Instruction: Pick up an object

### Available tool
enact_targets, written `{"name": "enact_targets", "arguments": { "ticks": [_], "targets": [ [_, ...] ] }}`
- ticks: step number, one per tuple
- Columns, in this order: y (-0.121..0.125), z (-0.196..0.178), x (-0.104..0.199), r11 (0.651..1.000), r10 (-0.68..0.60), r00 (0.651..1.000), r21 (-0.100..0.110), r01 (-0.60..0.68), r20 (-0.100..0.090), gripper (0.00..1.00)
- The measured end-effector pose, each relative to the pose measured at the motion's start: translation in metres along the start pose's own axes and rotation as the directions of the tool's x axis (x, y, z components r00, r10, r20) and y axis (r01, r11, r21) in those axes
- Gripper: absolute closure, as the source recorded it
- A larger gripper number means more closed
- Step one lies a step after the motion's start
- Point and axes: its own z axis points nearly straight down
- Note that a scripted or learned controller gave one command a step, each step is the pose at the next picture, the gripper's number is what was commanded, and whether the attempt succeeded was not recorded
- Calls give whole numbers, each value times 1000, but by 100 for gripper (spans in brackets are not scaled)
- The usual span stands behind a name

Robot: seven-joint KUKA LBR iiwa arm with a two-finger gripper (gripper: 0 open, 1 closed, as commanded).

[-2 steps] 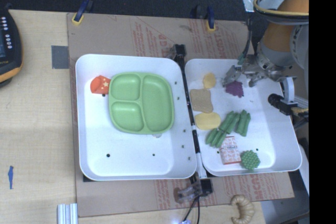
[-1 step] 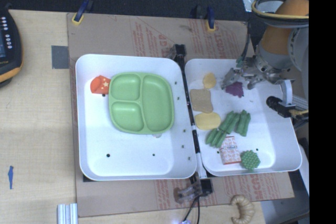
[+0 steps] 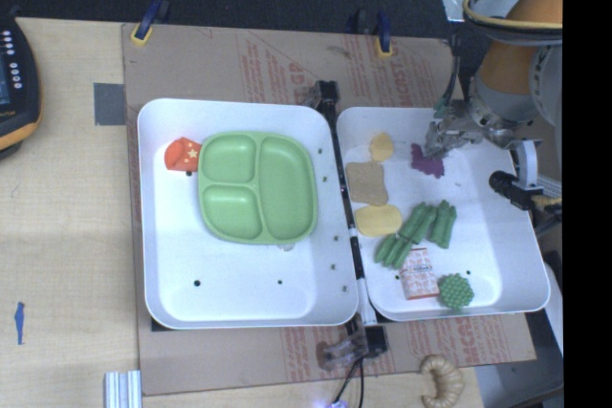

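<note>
The gripper [image 3: 442, 140] hangs over the far part of the right bin [image 3: 516, 287], just beside a purple piece [image 3: 428, 162], with green beans [image 3: 418, 230], a packet [image 3: 417, 273] and yellow pieces [image 3: 379, 220] nearer, while the left bin [image 3: 167, 282] bears a green divided plate [image 3: 258, 186].

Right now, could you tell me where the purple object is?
The purple object lies in the right bin, near its far edge, right of the small yellow piece and just below the end effector.
</note>
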Motion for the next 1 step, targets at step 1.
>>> {"name": "enact_targets", "arguments": {
  "ticks": [1],
  "targets": [
    [0, 0, 0, 1000, 0, 1000, 1, 0, 0, 0]
  ]
}}
